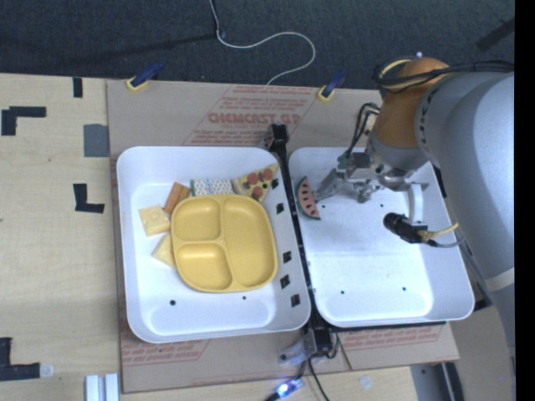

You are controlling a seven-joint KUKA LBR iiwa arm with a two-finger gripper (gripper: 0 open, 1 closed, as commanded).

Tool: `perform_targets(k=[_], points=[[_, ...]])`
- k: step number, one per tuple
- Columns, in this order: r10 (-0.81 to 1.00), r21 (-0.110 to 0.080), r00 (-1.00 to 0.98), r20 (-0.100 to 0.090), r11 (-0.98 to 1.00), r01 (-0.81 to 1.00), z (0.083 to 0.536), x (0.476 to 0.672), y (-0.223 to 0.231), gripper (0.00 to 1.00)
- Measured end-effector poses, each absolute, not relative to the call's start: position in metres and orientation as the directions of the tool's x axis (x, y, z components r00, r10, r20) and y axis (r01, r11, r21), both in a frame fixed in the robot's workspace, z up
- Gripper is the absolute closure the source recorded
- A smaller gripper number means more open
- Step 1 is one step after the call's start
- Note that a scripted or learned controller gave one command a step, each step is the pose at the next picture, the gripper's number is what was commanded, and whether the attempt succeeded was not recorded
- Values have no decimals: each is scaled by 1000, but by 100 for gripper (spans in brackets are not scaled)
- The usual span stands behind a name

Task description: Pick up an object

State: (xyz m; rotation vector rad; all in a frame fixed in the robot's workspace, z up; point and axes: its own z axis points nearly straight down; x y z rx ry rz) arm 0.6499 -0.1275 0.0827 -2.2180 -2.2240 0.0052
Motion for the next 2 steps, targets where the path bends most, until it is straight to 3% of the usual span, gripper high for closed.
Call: perform_targets(k=[1,2], points=[[1000,-1,-4,-2,4,1000,95,651,-127,100],[1000,5,-2,0,2,1000,157,649,-121,100]])
